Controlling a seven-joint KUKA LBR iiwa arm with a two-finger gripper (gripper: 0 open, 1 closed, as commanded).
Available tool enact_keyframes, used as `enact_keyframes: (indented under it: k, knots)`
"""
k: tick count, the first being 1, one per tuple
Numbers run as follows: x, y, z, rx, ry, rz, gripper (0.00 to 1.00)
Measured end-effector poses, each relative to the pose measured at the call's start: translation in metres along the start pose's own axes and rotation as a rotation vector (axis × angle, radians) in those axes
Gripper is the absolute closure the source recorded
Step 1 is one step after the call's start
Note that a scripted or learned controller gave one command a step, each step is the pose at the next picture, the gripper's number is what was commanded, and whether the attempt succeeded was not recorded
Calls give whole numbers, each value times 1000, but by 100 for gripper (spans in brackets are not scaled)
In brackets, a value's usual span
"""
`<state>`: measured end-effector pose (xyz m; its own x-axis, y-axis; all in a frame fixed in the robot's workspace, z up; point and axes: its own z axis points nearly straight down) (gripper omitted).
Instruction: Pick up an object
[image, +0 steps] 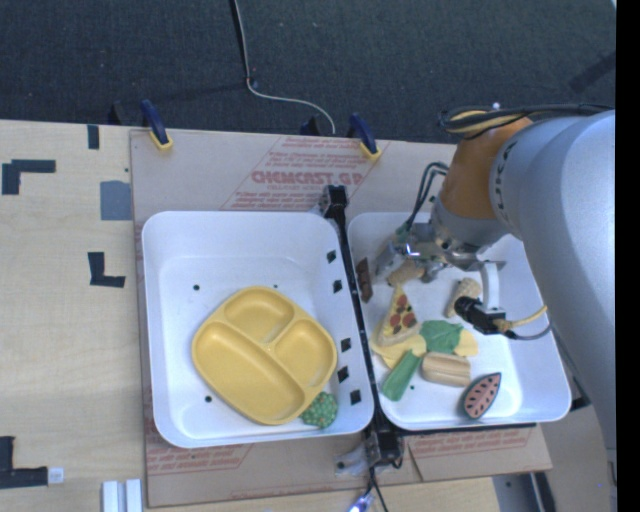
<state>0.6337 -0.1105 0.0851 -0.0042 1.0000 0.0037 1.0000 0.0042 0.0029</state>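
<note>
My gripper (417, 258) hangs low over the far part of the right bin (545, 392), below the arm's orange band (478, 180). Just in front of it lies a pizza slice (402, 314). Nearer the camera are a green leafy piece (441, 334), a green pickle-like stick (400, 375), a tan bread roll (446, 370) and a red-brown oval piece (481, 394). A small tan piece (467, 294) rests to the gripper's right. I see nothing held in the gripper.
The left bin (160, 300) holds a yellow divided plate (265, 352) and a green broccoli piece (320, 410) at its near right corner. A dark divider (352, 300) runs between the bins. Blue clamps (156, 126) hold the cardboard base at the back.
</note>
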Motion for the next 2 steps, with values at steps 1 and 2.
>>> enact_keyframes:
  k: [1,2]
  knots:
    - [0,-3,-10,2,-2,1,100]
    - [65,-43,-104,2,-1,-2,100]
